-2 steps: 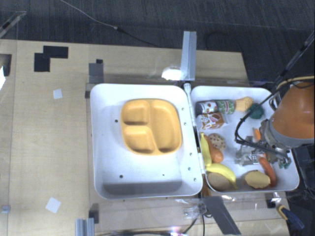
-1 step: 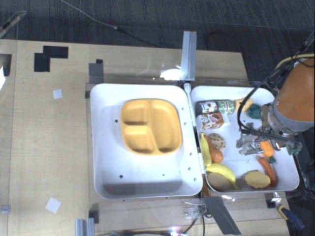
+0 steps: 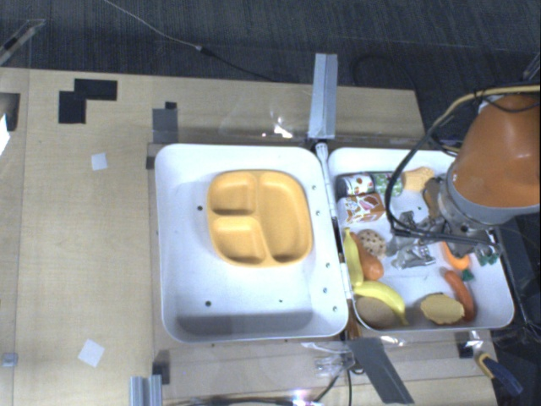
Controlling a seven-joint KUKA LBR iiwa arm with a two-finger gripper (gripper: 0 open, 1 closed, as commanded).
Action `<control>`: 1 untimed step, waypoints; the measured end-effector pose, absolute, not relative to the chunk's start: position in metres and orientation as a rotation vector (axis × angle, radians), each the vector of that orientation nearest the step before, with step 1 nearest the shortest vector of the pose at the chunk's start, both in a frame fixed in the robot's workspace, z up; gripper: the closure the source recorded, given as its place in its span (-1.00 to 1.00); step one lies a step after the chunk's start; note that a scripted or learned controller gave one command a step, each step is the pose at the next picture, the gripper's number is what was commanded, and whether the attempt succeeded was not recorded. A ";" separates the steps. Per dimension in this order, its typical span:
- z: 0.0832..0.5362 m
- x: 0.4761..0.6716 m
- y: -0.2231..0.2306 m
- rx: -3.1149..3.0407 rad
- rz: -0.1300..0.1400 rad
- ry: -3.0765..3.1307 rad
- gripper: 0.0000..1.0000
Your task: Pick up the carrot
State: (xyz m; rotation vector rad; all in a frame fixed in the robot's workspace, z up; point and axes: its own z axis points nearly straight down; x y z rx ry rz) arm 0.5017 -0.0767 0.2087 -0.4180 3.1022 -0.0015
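Seemingly gripper (image 3: 416, 252) hovers beside carrot (image 3: 457, 260).

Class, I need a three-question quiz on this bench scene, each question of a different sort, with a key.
1. True or false: the yellow tray lies in the left bin.
2. Which bin holds the carrot? A) left B) right C) neither
3. Fill in: the gripper is over the ____ bin.

Key: 1 true. 2 B; the carrot lies near the right bin's right wall, partly under the arm. 3 right; it is beside the carrot, left of it in the camera view, with nothing seen between its fingers.
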 end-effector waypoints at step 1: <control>0.091 0.507 -0.118 -0.609 -0.012 3.060 1.00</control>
